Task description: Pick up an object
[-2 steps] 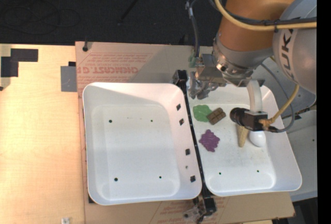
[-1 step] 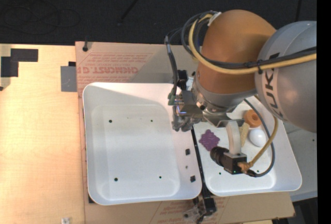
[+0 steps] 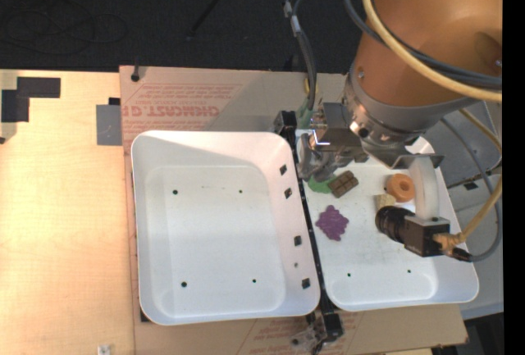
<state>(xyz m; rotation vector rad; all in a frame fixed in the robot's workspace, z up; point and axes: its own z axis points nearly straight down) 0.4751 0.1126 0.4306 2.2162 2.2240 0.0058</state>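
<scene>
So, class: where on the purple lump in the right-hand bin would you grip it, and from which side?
Probably straight from above, fingers closing across the narrower middle of the purple lump. It lies flat and low on the floor of the right bin, with bare floor around it, so a side approach looks poor.

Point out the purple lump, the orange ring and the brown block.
Purple lump (image 3: 332,222): camera view, its middle.
Orange ring (image 3: 401,187): camera view, its top face.
Brown block (image 3: 343,183): camera view, its upper side.
</scene>
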